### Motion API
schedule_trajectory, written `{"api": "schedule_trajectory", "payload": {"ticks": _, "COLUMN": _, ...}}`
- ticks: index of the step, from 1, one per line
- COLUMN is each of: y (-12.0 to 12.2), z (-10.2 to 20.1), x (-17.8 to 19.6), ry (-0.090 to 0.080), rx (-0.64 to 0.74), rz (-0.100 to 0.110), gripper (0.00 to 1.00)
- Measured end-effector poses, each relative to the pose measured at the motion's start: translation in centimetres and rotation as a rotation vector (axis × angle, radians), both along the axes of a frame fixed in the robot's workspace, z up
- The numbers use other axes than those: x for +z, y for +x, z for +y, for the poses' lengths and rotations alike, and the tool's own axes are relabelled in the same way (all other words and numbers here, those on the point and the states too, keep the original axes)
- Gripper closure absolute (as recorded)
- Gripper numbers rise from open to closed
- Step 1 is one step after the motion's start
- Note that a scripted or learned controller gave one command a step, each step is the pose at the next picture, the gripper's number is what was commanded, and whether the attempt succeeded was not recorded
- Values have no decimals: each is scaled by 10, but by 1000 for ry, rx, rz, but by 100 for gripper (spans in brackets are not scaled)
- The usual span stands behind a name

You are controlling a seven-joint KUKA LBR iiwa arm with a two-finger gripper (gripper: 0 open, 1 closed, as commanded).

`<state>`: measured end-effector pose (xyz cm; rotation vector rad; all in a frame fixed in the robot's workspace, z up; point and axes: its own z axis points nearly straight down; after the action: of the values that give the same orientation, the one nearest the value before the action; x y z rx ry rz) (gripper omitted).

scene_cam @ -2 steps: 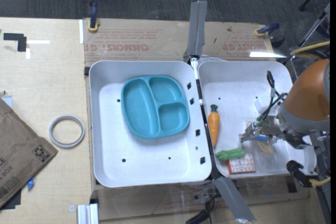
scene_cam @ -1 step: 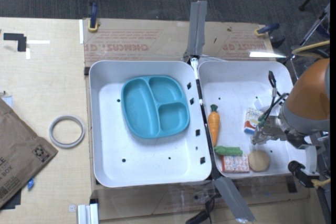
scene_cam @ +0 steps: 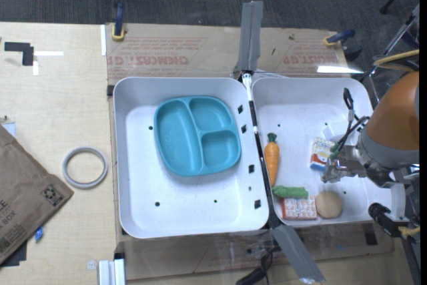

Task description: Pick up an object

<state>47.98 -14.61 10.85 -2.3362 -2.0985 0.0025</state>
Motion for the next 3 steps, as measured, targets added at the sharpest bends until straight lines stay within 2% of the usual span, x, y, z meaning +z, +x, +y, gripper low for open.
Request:
{"api": "schedule_trajectory", "payload": {"ticks": 1, "y": 0, "z": 0, "x": 0, "ry": 0, "rx": 0, "rz": 0, "gripper": 0}}
{"api": "schedule_trajectory", "payload": {"ticks": 2, "y": 69, "z": 1, "x": -18, "ry": -1, "rx": -77, "rz": 1, "gripper": 0}}
{"api": "schedule_trajectory", "payload": {"ticks": 3, "y": 69, "z": 0, "x": -9, "ry": -2, "rx": -74, "rz": 4, "gripper": 100}}
